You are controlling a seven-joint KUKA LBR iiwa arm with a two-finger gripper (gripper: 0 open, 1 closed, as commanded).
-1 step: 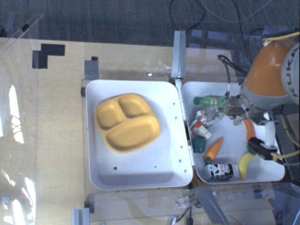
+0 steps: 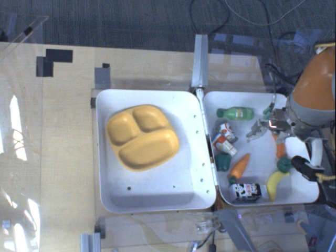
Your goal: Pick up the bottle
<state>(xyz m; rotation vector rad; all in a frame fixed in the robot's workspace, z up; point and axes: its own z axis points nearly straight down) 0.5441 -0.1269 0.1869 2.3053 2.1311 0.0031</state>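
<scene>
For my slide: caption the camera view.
Gripper hovers in the right bin below the green bottle; yellow tray fills the left bin.

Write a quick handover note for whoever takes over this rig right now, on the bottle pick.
Gripper: low in the right bin, nothing seen between its fingers; whether they are open or shut is unclear from here.
Bottle: green with a yellowish label, lying on its side at the far end of the right bin, to the gripper's left in the camera view, apart from it.
Around it in the same bin: crushed can, carrot, banana, small black and white carton.
Left bin: holds a yellow divided tray.
Done: nothing yet.
Left: reach the bottle, grasp and lift it.
</scene>
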